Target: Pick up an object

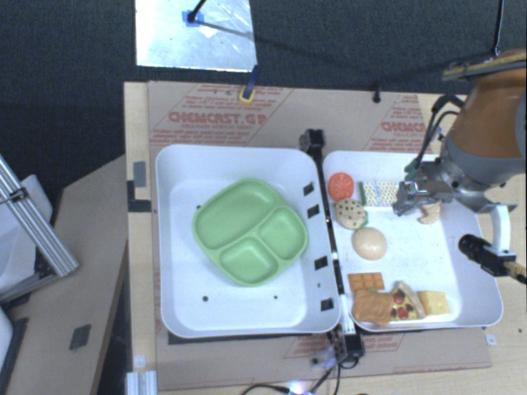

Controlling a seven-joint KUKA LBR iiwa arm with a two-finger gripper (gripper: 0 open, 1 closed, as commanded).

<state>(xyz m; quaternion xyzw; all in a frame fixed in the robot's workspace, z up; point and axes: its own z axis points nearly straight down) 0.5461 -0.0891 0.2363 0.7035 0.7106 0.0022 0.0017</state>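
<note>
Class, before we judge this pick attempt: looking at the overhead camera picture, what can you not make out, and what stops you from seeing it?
1. Camera view: whether the gripper is open or shut; it is too small and dark.
2. The pale object beside it: partly covered by the gripper, so its shape and any contact are unclear.
3. The arm: cut off by the right edge.
4. The food pile at the right bin's front: pieces overlap, hiding their outlines.

Green divided plate [249,233] laid in the left white bin [177,303], printed cardboard sheet [222,113] spread under both bins on the desk [90,220], silver foil sheet [193,23] placed behind, aluminium rail [33,229] seen at left
</note>
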